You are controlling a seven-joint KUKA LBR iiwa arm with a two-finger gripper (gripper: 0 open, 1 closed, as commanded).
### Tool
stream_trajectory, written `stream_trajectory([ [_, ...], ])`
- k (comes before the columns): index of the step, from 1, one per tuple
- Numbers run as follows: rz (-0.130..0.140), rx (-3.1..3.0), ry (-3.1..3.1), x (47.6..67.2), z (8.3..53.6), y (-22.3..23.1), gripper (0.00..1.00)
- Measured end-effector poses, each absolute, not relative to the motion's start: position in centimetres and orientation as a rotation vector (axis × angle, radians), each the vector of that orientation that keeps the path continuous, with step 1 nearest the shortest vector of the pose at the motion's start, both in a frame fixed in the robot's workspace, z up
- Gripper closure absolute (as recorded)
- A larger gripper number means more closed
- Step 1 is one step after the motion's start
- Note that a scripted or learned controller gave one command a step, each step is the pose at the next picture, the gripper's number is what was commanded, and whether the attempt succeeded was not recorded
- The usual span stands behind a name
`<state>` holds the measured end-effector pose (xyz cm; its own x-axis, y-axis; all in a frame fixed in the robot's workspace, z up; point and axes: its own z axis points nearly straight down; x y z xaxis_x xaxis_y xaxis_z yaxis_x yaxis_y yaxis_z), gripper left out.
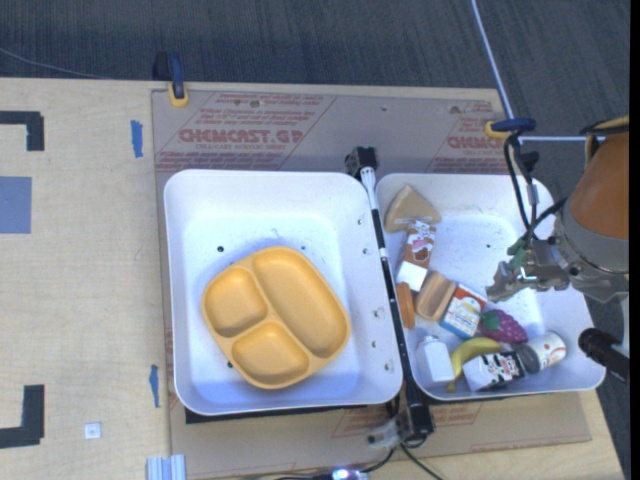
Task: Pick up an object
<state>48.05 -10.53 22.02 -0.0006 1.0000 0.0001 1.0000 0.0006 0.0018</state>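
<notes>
The arm came in from the right side of the picture, so its gripper (pixel 518 278) hung over the right bin (pixel 470 236), where the small things were. I could not tell if it was open or closed, and nothing showed in it.

The left bin (pixel 190 268) held a yellow tray (pixel 275 315) with three parts.

In the right bin, the things to pick from were piled along the left and bottom sides. There was a slice of bread (pixel 410 208), a small bottle (pixel 419 245), a little box (pixel 461 315), purple grapes (pixel 503 325), a banana (pixel 472 353) and a white bottle (pixel 515 363). The grapes lay nearest the gripper, so I think they made the easiest grab.
</notes>
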Motion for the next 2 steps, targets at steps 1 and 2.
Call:
stream_trajectory([
  [1, 0.003, 2.22, 2.222, 48.07, 21.91, -10.23, 1.0],
  [2, 0.004, 2.218, 2.221, 48.08, 22.23, -9.86, 1.0],
])
